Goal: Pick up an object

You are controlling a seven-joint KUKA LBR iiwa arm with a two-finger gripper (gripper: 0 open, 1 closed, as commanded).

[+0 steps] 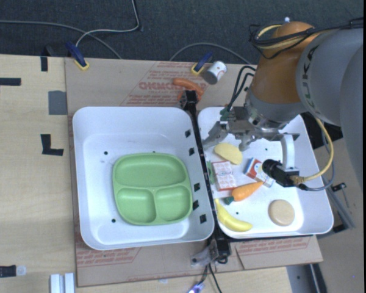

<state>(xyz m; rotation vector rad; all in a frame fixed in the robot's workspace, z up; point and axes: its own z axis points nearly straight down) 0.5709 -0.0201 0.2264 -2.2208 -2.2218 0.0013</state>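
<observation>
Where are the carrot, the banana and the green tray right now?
carrot (246, 191), camera view, middle of its orange body.
banana (231, 220), camera view, middle of its curved body.
green tray (151, 187), camera view, divider between its compartments.

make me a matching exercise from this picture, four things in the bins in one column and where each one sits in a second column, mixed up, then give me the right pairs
Things:
1. green divided plate
2. banana
3. round tan cookie
4. carrot

Places:
A. near right part of the right bin
B. middle of the left bin
C. middle of the right bin, beside the small red and white carton
D. near left corner of the right bin

Right pairs: 1-B, 2-D, 3-A, 4-C
</observation>
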